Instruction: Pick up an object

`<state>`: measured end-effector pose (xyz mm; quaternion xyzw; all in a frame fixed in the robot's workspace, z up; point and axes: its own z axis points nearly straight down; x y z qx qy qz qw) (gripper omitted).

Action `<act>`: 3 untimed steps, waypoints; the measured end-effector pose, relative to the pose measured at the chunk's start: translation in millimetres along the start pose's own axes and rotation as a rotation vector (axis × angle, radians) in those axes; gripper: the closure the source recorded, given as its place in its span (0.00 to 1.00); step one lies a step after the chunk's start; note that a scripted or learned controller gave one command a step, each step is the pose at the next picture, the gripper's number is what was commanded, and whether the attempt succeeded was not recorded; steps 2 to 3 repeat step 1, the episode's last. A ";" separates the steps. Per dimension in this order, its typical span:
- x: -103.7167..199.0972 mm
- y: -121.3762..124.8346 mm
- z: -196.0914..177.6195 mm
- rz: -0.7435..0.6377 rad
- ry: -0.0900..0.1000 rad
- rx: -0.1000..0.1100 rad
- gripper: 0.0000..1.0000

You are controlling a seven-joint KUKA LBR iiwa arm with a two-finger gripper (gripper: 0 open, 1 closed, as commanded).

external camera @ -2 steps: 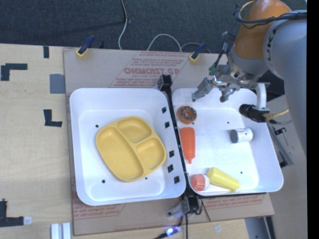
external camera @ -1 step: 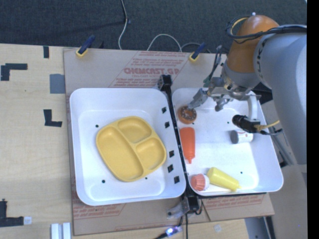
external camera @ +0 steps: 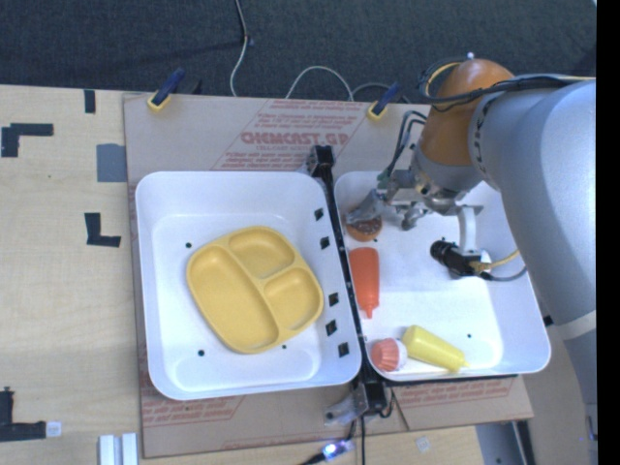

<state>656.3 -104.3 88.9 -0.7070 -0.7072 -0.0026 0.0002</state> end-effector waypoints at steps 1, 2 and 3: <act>3.3 4.7 -18.9 -0.005 0.002 -0.013 1.00; 3.3 4.7 -18.9 -0.005 0.002 -0.013 1.00; 3.3 4.7 -18.9 -0.005 0.002 -0.013 1.00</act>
